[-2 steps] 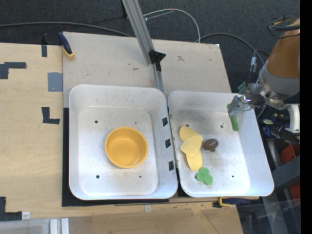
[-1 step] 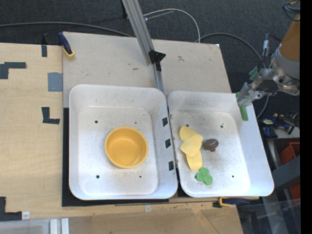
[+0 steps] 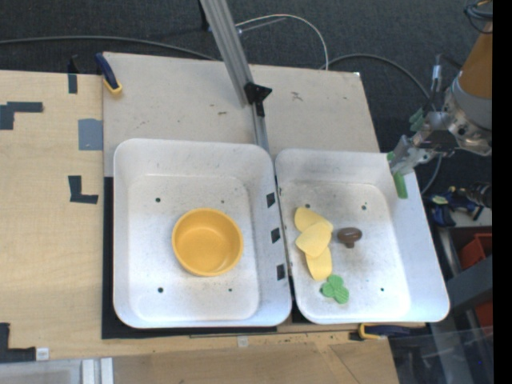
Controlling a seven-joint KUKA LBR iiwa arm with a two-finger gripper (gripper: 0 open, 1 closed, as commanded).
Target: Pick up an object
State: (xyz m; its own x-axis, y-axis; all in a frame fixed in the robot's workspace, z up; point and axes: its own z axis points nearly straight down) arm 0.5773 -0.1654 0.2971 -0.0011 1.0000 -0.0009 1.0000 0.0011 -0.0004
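Note:
The right bin (image 3: 416, 238) holds a cluster of flat yellow pieces (image 3: 313, 241), a small brown object (image 3: 349, 235) just to their right, and a small green object (image 3: 335, 290) near the front. A yellow bowl (image 3: 207, 241) stands upright in the middle of the left bin (image 3: 136, 182). My gripper (image 3: 402, 165) hangs over the right bin's far right rim, well away from all of these, with a green part at its tip. Nothing is visibly held in it.
A slanted metal pole (image 3: 228, 42) comes down to the bench behind the wall between the bins. A blue and yellow clamp (image 3: 109, 74) sits at the bench's far left corner. Cables (image 3: 320, 50) run across the dark floor behind. Coloured clutter (image 3: 460, 202) lies right of the bench.

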